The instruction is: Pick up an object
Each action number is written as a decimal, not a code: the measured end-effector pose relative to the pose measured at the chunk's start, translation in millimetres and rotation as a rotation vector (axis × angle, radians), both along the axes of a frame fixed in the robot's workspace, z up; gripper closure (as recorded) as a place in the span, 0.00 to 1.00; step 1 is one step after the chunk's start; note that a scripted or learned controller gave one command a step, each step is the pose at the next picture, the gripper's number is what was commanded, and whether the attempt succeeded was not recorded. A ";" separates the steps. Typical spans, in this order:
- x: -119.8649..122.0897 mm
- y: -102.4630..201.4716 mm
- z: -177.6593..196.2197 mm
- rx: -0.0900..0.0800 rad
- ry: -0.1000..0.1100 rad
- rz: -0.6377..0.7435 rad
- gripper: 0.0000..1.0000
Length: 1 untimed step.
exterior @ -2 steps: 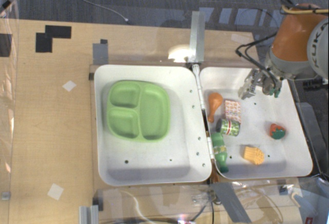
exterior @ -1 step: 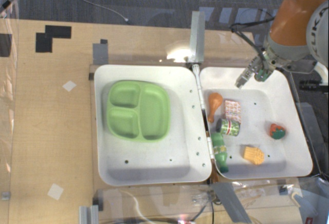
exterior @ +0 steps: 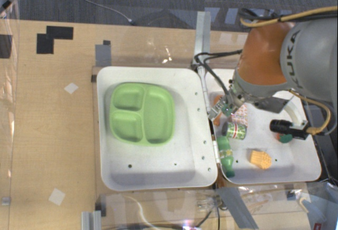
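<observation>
Arm (exterior: pixel 288 60): enters from right of frame, orange band above the wrist, bent over the right bin.
Fingers (exterior: pixel 226 110): low over upper left of right bin, just above the can; released or clenched, cannot tell.
Right bin (exterior: pixel 296 171): lower right of frame; holds the small things.
Can (exterior: pixel 235 130): green-labelled, on its side, centre left of right bin.
Bottle (exterior: pixel 226 155): green, along the bin's left wall, below the can.
Yellow piece (exterior: pixel 260 159): lower middle of right bin, apart from the can.
Left bin (exterior: pixel 153 173): centre of frame.
Plate (exterior: pixel 141 113): green, three compartments, in left bin.
Tabletop (exterior: pixel 47 134): tan, left of frame.
</observation>
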<state>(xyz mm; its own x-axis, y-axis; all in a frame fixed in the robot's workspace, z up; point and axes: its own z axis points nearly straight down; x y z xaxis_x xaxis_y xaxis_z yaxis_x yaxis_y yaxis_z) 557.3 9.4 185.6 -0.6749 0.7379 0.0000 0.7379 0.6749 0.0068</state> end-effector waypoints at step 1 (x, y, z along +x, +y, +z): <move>12.5 83.2 -0.7 -0.001 0.002 -0.336 1.00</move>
<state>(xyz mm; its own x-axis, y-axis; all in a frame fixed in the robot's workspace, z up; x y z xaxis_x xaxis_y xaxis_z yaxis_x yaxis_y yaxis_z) 569.8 92.6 185.0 -0.3940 0.9191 0.0002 0.9191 0.3939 0.0042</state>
